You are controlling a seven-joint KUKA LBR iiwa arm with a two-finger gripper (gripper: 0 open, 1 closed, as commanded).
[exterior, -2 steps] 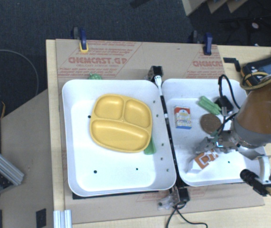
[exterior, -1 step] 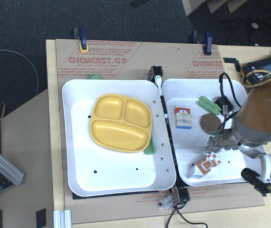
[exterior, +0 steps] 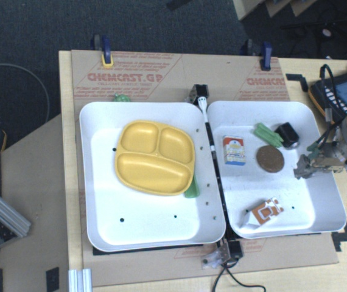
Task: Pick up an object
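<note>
Camera view | brown disc (exterior: 271, 159) just left of fingers (exterior: 303, 166)

We see a yellow sectioned plate (exterior: 156, 157) in the white left bin (exterior: 100, 181). In the white right bin (exterior: 325, 205) lie a brown disc (exterior: 271, 159), a green piece (exterior: 268, 135), a black block (exterior: 287, 134), a red-and-blue-printed white packet (exterior: 234, 150) and an orange-and-white wrapper (exterior: 265, 212).

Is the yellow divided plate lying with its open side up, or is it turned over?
Open side up. The yellow divided plate shows its three hollow compartments facing the camera, in the left bin.
</note>
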